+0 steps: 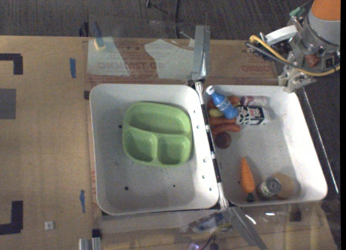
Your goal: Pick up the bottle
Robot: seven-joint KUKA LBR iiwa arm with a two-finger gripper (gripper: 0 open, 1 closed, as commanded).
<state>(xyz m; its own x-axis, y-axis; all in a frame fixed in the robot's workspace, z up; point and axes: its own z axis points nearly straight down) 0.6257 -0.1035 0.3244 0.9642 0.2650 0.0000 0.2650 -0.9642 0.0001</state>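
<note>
Half-hidden bottle (221, 103) among crowded food items (226, 126).

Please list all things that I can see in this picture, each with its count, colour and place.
bins: 2, white, side by side on the bench
tray: 1, green, three compartments, in the left bin
bottle: 1, blue with white cap, right bin, upper left corner
carton: 1, white with black patches, right of the bottle
sausage: 1, red-brown, below the bottle
carrot: 1, orange, right bin, lower middle
can: 1, dark, beside the carrot
gripper: 1, grey, above the right bin's upper right corner
</note>
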